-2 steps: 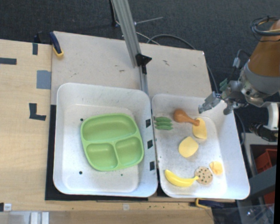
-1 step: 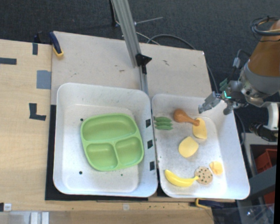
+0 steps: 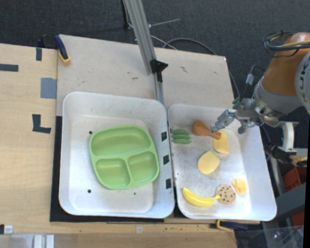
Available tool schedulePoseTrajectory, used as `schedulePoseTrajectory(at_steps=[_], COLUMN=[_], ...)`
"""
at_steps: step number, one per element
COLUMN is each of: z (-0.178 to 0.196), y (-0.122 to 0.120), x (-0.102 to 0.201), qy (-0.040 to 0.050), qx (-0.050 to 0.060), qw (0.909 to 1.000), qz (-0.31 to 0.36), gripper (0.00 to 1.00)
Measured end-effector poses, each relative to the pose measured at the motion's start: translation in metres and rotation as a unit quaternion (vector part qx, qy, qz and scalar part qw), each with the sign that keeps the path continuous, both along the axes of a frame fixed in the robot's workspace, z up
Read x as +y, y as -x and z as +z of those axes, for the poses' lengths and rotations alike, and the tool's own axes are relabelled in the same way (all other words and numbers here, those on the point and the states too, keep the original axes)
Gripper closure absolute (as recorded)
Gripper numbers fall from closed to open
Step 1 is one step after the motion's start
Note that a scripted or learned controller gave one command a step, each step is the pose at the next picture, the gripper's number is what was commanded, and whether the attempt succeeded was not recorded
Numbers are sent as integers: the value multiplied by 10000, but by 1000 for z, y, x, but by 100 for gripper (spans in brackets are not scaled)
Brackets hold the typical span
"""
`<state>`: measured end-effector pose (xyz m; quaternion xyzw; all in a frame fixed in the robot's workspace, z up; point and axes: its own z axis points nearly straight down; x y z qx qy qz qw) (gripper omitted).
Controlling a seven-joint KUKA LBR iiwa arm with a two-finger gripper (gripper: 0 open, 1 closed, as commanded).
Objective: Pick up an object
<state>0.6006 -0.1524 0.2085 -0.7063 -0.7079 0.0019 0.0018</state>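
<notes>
The right bin (image 3: pixel 258 153) holds several toy foods: a brown drumstick (image 3: pixel 202 130), a yellow wedge (image 3: pixel 221 144), a pale yellow round piece (image 3: pixel 208 163), a banana (image 3: pixel 198 198), a speckled cookie (image 3: pixel 225 193), a small orange piece (image 3: pixel 239 186) and a green pod (image 3: pixel 181 136). My gripper (image 3: pixel 232 125) hovers over the bin's far right part, just right of the drumstick and above the yellow wedge. It stands open, and nothing shows between the fingers (image 3: pixel 221 122).
The left bin (image 3: pixel 70 142) carries a green divided plate (image 3: pixel 124 156). A metal pole (image 3: pixel 144 36) slants down to the bins' shared far edge. The arm's orange band (image 3: pixel 287 66) is at the right. A blue-yellow clamp (image 3: pixel 62 49) sits on the bench's far left.
</notes>
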Motion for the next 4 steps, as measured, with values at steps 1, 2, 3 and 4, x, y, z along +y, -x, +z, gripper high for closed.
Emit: schedulePoseTrajectory(at_steps=[1,2,3,4], z=[-64,-117,-104,-54], y=[6,7,6,16], x=[2,3,4,4], qy=[-5,4,2,2], qx=[17,-10,-20,-38], qw=[10000,10000,10000,10000], qz=[-5,-3,1,-10], gripper=[0,0,100,100])
